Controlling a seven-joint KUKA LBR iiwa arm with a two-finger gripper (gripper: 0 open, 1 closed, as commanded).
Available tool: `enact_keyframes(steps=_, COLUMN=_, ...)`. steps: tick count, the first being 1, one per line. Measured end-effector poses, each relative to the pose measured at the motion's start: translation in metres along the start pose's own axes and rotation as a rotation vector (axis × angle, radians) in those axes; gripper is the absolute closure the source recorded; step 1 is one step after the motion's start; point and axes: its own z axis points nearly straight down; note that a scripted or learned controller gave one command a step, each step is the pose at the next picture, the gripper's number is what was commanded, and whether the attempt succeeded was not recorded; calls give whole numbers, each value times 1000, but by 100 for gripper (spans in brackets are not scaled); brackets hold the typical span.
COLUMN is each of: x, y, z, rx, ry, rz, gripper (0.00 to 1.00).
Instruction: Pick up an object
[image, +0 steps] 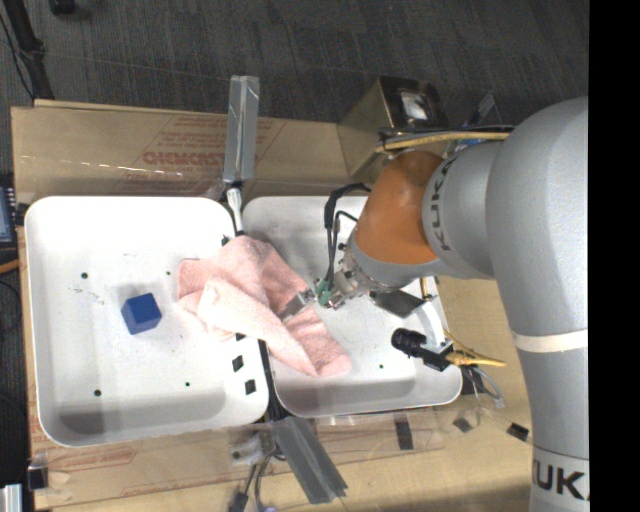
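A pink cloth (255, 300) lies draped over the divider between the two white bins, half in each. A small blue cube (142, 312) rests in the left bin (60, 250). My gripper (308, 297) reaches in from the right and sits low over the right part of the cloth, at the left side of the right bin (400, 385). A metal finger (295, 303) touches the cloth's folds. The wrist hides whether any cloth is pinched.
A cardboard sheet (120, 150) lies behind the bins. A grey metal bar (240, 130) stands upright at the back between them. The big grey and orange arm (450, 210) covers much of the right bin.
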Motion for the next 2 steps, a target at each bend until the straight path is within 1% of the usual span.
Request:
enact_keyframes(steps=1, x=23, y=-25, z=0, rx=-1, ry=-1, rz=-249, gripper=0)
enact_keyframes(steps=2, x=22, y=-25, z=-10, rx=-1, ry=-1, rz=-250, gripper=100)
